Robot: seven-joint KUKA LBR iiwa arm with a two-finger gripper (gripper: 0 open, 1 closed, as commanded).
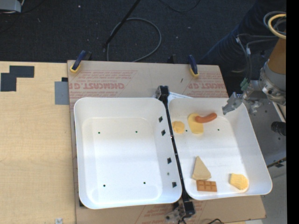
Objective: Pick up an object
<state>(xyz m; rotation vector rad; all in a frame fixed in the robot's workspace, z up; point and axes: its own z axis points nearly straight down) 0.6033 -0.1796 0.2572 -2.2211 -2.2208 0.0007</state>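
The arm is sitting at the right edge of the camera view, with its gripper (233,104) hanging just outside the upper right corner of the right bin (254,148). The tool is too small and side-on here to judge, so I cannot tell whether it is released or clenched; nothing is showing in it.

All the candidates are lying in the right bin. A small orange sausage (206,118) is resting across the top of a pale yellow block (195,125), touching it, near the bin's back wall. Just beside them to the left a flat yellow-orange disc (178,127) is lying close to the divider (169,136). Toward the front, a tan wedge (201,169) is sitting just above a brown waffle piece (206,186), the two nearly touching, and a yellow cheese-like chunk (238,181) is lying apart by the front right corner. The left bin (93,125) is holding none of them.

These are looking like toy food pieces, probably light, stiff and smooth, so slipping is the likely trouble rather than crushing. The sausage is nearest the tool and narrow; I would be closing across its width at mid-length, though it may roll off the block. The cheese-like chunk is standing free, with clear sides to pinch.
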